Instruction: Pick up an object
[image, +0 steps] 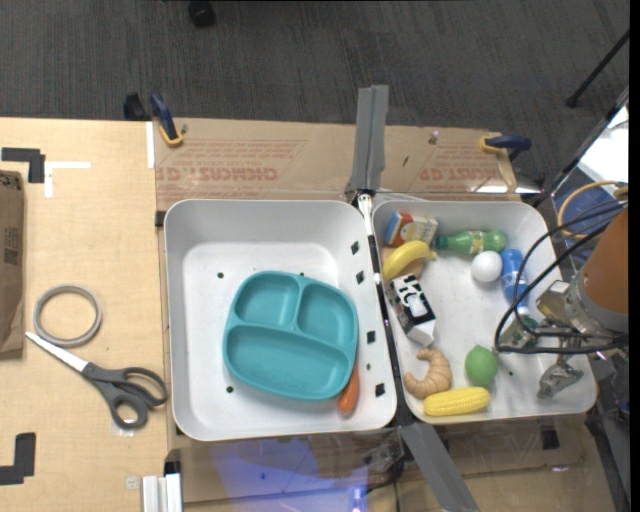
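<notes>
Lying in the right bin: a scatter of small things, none of them between the gripper's fingers.
Green ball (481, 364): on the bin floor toward the front, nearest to the gripper of all the things — apart from it, not touching.
Corn cob (456, 402): yellow, lying flat just in front of the green ball, near the front wall.
Croissant (430, 372): tan, curled, to the left of the green ball.
Box (412, 302): black and white, lying near the divider between the bins.
Banana (405, 259): yellow, at the back, above the box.
Carton (412, 228): orange and white, in the back left corner, just behind the banana.
Green bottle (470, 241): lying on its side along the back wall.
White ball (486, 266): just in front of the green bottle, beside a blue thing (512, 272) too hidden by cables to name.
Gripper (558, 379): low over the front right corner of the right bin (528, 408); fingers — cannot tell whether open or closed.
Arm: enters from the right, black cables looping around the wrist.
Left bin (190, 260): holds a teal divided plate (291, 336), with a carrot (348, 393) at its front right edge.
Bench: scissors (100, 377) and a roll of tape (67, 314) lie left of the bins.
</notes>
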